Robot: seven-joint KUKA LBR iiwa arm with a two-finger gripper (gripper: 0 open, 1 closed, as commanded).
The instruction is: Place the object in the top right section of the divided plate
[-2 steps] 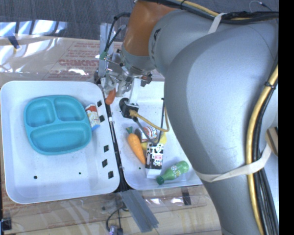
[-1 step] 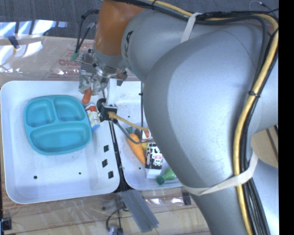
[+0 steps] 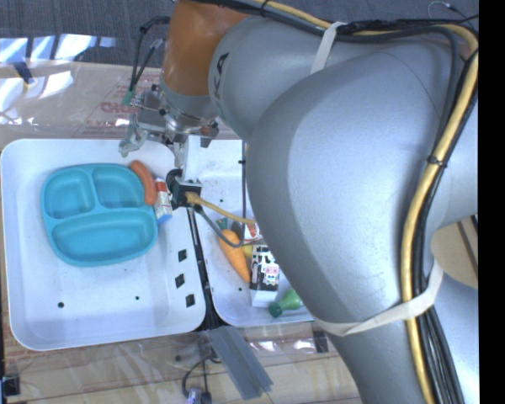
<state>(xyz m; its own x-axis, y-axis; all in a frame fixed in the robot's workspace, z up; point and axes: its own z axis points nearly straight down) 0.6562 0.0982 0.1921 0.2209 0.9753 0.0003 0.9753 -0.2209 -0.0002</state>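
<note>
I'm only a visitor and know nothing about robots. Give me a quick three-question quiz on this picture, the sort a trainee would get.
1. Multiple choice: what colour is the divided plate in the left bin? A red, B blue, C green.
2. True or false: the carrot lies on the plate.
3. Fill in the blank: in the camera view, the reddish-orange sausage-like thing sits at the plate's ___ edge (left or right).

Key: 1 B. 2 False: it lies in the right bin. 3 right.
</note>
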